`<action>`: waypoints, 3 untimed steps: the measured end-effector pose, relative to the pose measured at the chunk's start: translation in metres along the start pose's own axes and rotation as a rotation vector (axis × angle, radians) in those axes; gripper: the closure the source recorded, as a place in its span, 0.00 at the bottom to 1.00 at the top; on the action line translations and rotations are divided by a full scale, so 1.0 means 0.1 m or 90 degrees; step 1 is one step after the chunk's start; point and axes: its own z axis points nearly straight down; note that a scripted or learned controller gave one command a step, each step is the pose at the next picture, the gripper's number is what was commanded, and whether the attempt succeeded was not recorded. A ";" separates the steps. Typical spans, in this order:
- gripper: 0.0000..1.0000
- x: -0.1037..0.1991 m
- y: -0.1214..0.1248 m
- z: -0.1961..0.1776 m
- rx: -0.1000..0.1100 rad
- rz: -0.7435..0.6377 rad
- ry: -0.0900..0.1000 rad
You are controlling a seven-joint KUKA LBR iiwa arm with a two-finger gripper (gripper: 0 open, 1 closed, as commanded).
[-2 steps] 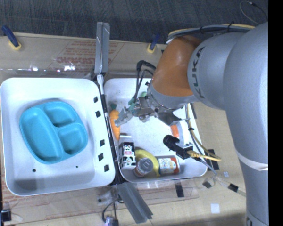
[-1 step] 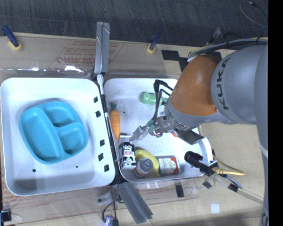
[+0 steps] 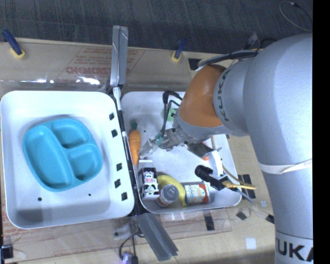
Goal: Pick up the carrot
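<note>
Tool [image 3: 154, 143], fingers' spread unclear, sits just beside the smooth, tapered orange carrot [image 3: 134, 146] in the white bin [image 3: 220, 199]

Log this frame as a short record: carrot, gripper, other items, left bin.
carrot: in right bin, along its left wall, lying free
gripper: low in right bin, just right of carrot
near carrot: small carton, banana, bottle along front wall
left bin: holds blue tray
</note>
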 end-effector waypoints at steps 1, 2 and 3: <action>0.00 -0.17 0.51 0.00 0.006 0.078 0.000; 0.00 -0.33 0.79 0.02 0.027 -0.053 0.000; 1.00 -0.29 0.87 -0.10 0.009 -0.055 -0.002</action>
